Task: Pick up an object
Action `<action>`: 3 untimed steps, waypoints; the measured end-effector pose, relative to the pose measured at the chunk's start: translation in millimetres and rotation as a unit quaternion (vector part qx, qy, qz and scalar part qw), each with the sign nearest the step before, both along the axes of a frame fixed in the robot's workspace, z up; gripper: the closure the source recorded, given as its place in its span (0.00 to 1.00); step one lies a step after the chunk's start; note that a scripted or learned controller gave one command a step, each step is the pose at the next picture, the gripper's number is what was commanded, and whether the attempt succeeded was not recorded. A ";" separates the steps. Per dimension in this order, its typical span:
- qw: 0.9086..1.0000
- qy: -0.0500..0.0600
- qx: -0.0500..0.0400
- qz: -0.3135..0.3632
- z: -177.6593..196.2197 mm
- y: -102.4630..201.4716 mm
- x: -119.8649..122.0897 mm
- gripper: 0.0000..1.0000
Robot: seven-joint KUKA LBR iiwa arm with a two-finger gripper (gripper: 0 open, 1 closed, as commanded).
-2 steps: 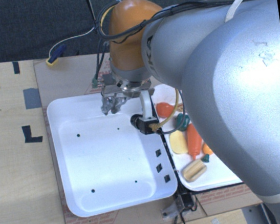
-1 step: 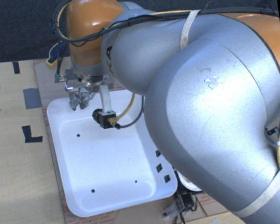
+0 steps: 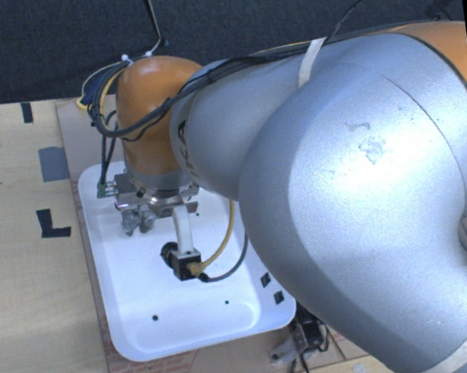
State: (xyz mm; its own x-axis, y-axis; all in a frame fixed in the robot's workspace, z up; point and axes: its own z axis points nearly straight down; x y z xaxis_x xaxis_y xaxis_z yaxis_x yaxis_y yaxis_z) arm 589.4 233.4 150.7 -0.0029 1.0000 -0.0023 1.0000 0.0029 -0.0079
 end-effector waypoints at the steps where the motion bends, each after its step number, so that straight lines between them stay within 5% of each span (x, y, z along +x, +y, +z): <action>1: 1.000 -0.001 0.000 -0.001 -11.0 -1.0 -27.6 1.00; 2: 1.000 -0.001 0.000 -0.001 -27.6 -1.2 -51.6 1.00; 3: 1.000 0.000 0.000 -0.001 -31.9 -0.9 -103.0 1.00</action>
